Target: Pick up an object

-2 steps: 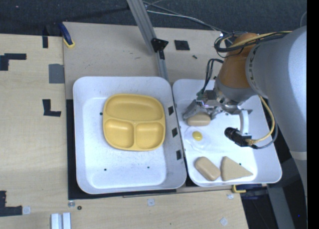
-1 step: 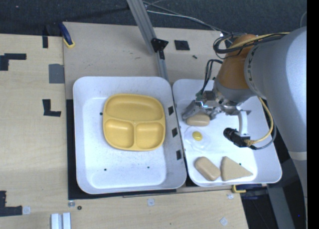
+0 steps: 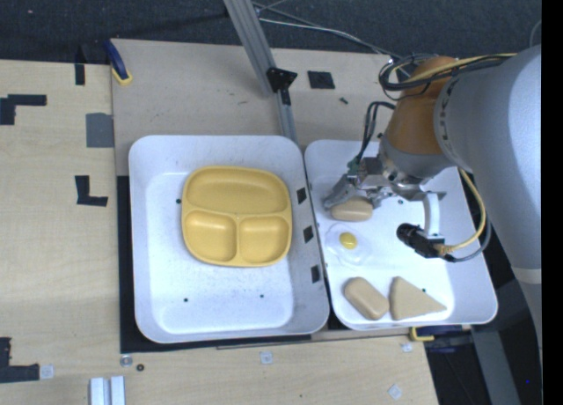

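The hand [image 3: 352, 194] hangs low over the right bin [image 3: 471, 306], at its far left part, its metal fingers [image 3: 337, 194] reaching toward the divide between the bins. A tan oval piece [image 3: 352, 211] lies just under the fingertips, touching or nearly so; whether the hand grips it I cannot tell. Nearer the camera from that piece lies a fried egg [image 3: 348, 243], then a bread roll [image 3: 364, 298] and a tan wedge [image 3: 413, 299] side by side. The grey arm [image 3: 493, 121] with its orange band [image 3: 418, 121] comes in from the right. The left bin [image 3: 154, 306] holds a yellow divided plate [image 3: 236, 216]. Both bins sit on the counter [image 3: 53, 245].
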Available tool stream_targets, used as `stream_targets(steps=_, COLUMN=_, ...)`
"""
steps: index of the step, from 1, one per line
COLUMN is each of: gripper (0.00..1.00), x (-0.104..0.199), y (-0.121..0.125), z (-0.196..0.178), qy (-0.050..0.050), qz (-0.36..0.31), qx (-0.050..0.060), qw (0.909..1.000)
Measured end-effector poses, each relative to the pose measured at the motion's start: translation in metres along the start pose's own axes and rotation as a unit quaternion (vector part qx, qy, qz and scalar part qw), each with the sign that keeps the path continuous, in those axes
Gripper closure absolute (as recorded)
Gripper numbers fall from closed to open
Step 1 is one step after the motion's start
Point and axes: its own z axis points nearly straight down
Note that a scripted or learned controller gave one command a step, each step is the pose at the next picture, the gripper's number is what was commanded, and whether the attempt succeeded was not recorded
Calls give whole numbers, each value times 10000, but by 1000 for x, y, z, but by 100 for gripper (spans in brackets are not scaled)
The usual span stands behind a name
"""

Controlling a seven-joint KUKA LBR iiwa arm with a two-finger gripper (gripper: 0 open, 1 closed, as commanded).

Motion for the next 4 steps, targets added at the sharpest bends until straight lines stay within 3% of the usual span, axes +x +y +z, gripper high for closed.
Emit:
stream_targets(steps=2, gripper=100, x=8, y=-5, z=-109, qy=11, qz=3, qx=-7, qw=10000)
stream_targets(steps=3, gripper=100, x=8, y=-5, z=-127, qy=12, qz=8, qx=6, qw=10000)
stream_targets(steps=4, gripper=100, x=70, y=2, z=-133, qy=22, qz=-25, qx=13, qw=10000)
